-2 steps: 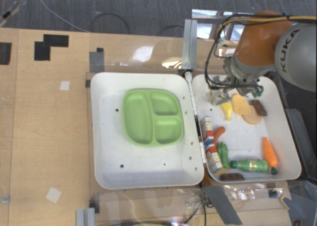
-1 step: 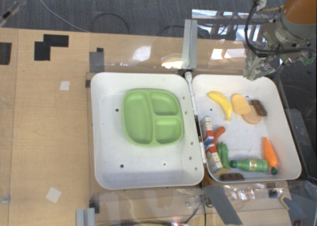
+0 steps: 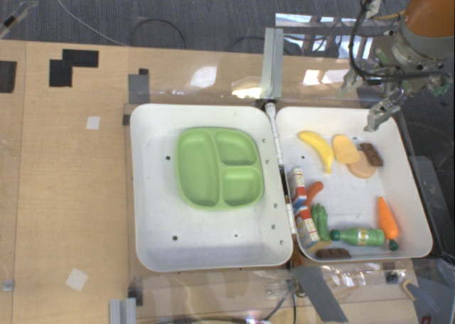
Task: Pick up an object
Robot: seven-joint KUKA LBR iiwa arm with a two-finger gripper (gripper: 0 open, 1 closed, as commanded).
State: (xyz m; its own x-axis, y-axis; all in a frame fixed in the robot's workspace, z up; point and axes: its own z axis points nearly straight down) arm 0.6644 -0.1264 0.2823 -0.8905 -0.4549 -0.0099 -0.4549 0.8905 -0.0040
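The right bin (image 3: 398, 173) holds several small items: a yellow banana (image 3: 317, 148), an orange-tan round piece (image 3: 346, 149) over a tan disc (image 3: 362, 169), a brown bar (image 3: 370, 153), an orange carrot (image 3: 387, 217), a green bottle (image 3: 361, 236), a red sausage-like piece (image 3: 311, 191), a green pickle-like piece (image 3: 320, 220), a striped packet (image 3: 301, 202) and a dark brown piece (image 3: 333, 252). My gripper (image 3: 380, 113) hangs over the bin's far right corner, above and right of the brown bar, with nothing visibly between its fingers.
The left bin (image 3: 153, 195) holds a green divided plate (image 3: 218, 167). A metal divider post (image 3: 271, 67) stands between the bins at the back. The arm (image 3: 419, 24) and its cables occupy the upper right.
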